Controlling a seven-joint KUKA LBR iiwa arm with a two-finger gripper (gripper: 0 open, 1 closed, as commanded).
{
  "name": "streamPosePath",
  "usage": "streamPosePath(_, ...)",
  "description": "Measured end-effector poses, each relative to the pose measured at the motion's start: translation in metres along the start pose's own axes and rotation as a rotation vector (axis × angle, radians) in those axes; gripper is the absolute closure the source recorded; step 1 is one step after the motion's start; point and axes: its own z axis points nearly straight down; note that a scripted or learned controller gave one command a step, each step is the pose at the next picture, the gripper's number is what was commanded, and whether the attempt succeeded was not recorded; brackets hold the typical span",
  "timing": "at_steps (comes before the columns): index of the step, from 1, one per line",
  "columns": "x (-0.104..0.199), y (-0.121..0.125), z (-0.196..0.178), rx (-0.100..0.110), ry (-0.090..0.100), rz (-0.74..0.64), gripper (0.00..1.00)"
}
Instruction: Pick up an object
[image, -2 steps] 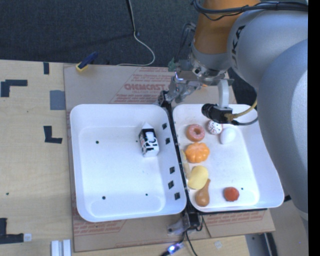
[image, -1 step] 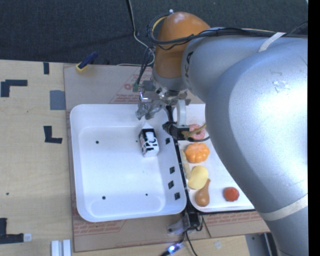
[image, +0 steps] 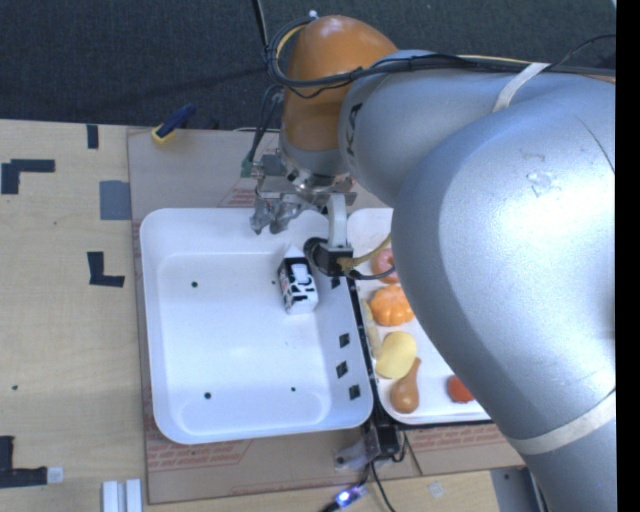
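Note:
A small white toy with black patches (image: 297, 284) lies in the left bin (image: 200, 340), near its right wall. My gripper (image: 272, 218) hangs over the bin's far rim, up and left of the toy and apart from it. Its two short fingers (image: 260, 222) stand slightly apart, open, with nothing between them. The orange wrist band (image: 325, 80) sits right above the gripper. In the right bin (image: 430, 412) lie an orange fruit (image: 391, 306), a yellow fruit (image: 396, 353), a brown pear-shaped piece (image: 404, 391), a red piece (image: 459, 389) and a pink piece (image: 384, 262), partly hidden by the arm.
The large grey arm (image: 500, 250) covers most of the right bin and the right of the view. A black wall with clips (image: 348, 340) divides the two bins. A blue and yellow item (image: 173, 123) lies on the bench at the back left.

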Motion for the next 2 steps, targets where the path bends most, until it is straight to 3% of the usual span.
streamPosePath(1,0.064,-0.001,0.036,0.002,0.000,-0.002,1.00)
streamPosePath(2,0.084,0.000,0.043,0.000,-0.001,0.002,1.00)
